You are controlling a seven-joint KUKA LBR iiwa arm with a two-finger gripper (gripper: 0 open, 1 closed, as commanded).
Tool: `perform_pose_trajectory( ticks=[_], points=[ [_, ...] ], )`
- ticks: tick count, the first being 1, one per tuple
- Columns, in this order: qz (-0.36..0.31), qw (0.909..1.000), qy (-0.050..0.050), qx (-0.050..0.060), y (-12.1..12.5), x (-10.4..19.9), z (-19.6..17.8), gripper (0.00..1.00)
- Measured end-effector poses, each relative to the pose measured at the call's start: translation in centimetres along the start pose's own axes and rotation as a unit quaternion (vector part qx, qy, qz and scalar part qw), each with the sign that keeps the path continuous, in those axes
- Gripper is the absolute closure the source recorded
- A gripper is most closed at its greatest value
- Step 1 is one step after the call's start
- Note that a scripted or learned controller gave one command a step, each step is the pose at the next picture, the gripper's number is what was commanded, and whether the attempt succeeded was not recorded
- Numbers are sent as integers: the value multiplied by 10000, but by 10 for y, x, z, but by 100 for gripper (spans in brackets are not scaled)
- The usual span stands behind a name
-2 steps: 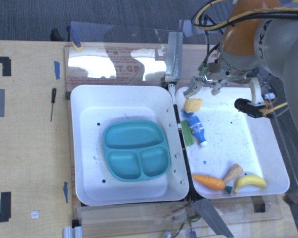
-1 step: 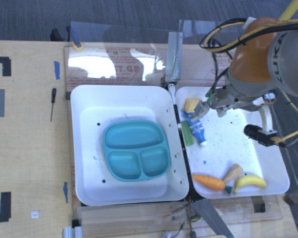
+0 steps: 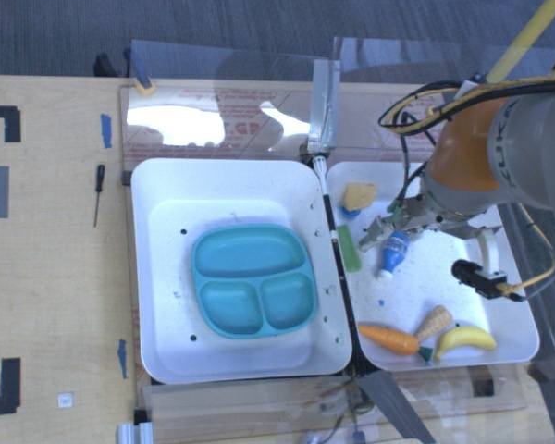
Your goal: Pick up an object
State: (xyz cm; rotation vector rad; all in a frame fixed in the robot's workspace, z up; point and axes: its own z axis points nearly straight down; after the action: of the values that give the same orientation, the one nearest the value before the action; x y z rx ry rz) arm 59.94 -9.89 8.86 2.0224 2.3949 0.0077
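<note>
My gripper (image 3: 381, 229) hangs low in the right bin (image 3: 518, 294), near its left wall, and is open with nothing between its fingers. A small blue and white bottle (image 3: 392, 255) lies just below and to the right of the fingertips, its upper end partly covered by the gripper. A green bar (image 3: 349, 248) lies along the bin's left wall, close to the left of the gripper. A yellow-tan chunk (image 3: 359, 195) with a bit of blue beneath it sits behind the gripper.
An orange carrot (image 3: 388, 339), a tan cone (image 3: 434, 321) and a yellow banana (image 3: 465, 339) lie along the right bin's front edge. A teal divided plate (image 3: 254, 278) sits in the left bin (image 3: 157, 202). Cables and a black plug (image 3: 476, 276) hang beside the wrist.
</note>
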Motion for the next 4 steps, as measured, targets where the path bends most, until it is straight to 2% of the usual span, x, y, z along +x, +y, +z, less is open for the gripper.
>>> perform_pose_trajectory(
  ticks=[1, 2, 3, 4],
  points=[
    [-1255, 9921, 0, 8, -24, -4, -72, 0],
    [-1251, 9921, -5, -3, -23, -4, -82, 100],
    [-1931, 9812, -1, 6, -20, -4, -123, 100],
    [-1930, 9812, 5, 17, -21, -4, -122, 0]
  ],
)
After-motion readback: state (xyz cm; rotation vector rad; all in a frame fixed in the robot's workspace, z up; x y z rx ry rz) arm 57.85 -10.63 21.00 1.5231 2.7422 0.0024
